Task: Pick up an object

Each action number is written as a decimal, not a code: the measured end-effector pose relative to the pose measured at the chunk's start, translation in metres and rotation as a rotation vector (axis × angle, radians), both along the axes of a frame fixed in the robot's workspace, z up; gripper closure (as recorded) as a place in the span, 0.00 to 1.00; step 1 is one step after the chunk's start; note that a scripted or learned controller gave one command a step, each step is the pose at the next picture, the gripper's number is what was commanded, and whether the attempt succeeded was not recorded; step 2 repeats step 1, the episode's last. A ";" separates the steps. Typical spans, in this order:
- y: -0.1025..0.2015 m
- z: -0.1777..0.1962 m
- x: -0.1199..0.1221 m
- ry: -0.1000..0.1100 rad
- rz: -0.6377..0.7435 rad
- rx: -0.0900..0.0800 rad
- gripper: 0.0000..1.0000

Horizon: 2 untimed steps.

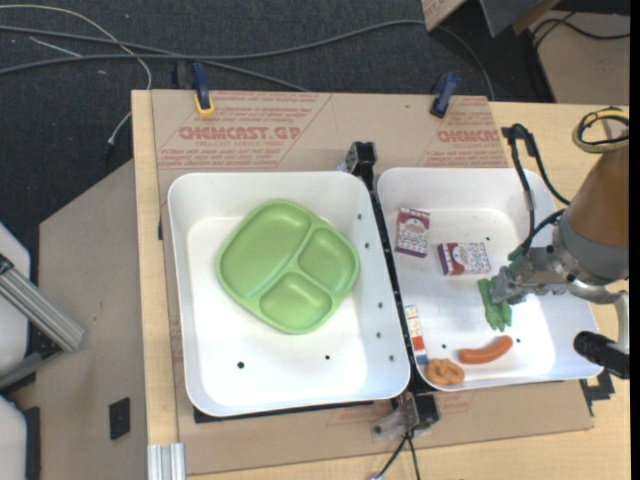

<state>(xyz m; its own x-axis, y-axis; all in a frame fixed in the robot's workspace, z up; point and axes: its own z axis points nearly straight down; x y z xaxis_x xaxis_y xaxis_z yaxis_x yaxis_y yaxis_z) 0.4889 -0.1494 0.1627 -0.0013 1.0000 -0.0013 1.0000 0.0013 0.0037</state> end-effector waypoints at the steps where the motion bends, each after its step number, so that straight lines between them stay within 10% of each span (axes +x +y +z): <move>1: 0.007 0.058 -0.005 0.000 0.000 0.000 1.00; 2: 0.007 0.058 -0.005 0.000 0.000 0.000 1.00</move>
